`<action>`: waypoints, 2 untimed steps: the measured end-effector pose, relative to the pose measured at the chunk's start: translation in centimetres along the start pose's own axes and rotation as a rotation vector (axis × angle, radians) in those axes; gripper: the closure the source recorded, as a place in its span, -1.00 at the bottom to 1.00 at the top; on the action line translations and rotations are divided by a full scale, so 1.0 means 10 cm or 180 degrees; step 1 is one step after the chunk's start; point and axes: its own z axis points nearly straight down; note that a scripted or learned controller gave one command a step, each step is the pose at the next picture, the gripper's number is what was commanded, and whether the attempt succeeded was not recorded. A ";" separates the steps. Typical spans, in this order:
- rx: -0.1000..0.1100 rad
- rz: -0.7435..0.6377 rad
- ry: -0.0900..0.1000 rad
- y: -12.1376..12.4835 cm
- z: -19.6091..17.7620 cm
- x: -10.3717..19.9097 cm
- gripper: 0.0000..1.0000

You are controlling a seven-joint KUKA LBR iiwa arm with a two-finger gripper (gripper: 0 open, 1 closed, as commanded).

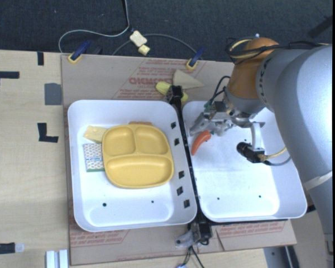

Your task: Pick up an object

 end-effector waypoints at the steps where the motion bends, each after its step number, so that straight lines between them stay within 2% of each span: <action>1: -0.0001 -0.0003 0.0004 0.10 0.01 0.01 -1.00; 2: -0.0013 -0.0003 -0.0002 -0.07 0.00 0.00 -1.00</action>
